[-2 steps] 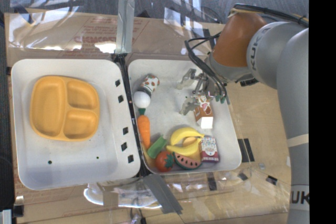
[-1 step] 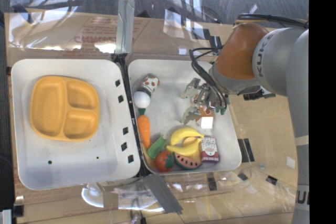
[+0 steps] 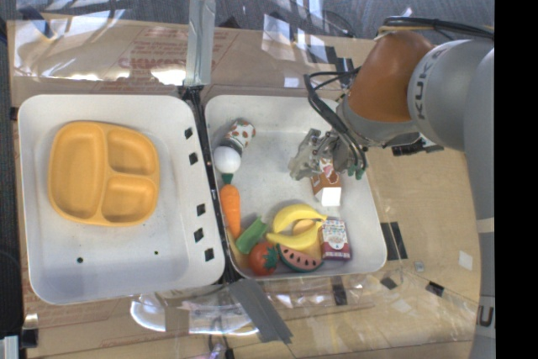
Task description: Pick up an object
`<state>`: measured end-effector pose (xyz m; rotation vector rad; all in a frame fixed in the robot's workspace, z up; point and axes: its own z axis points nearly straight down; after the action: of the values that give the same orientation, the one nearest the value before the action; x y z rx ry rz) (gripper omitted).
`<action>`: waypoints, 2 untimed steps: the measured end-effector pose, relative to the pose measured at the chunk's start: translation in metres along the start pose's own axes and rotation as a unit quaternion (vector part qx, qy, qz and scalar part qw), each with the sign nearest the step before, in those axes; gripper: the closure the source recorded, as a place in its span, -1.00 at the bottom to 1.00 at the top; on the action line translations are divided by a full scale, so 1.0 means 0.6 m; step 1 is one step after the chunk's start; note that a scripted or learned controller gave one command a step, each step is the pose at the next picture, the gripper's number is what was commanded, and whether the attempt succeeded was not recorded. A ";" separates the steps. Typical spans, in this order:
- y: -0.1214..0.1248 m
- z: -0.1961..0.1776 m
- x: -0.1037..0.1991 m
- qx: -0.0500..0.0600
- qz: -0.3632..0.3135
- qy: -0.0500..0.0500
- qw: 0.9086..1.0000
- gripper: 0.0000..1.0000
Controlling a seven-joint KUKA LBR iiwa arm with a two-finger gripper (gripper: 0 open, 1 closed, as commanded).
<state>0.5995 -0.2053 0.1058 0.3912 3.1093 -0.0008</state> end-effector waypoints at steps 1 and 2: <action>-0.011 -0.207 -0.002 0.001 0.047 -0.004 0.999 1.00; -0.010 -0.196 0.002 0.001 0.047 0.002 0.999 -1.00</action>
<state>0.5958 -0.2106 0.2232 0.5378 3.0919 -0.0015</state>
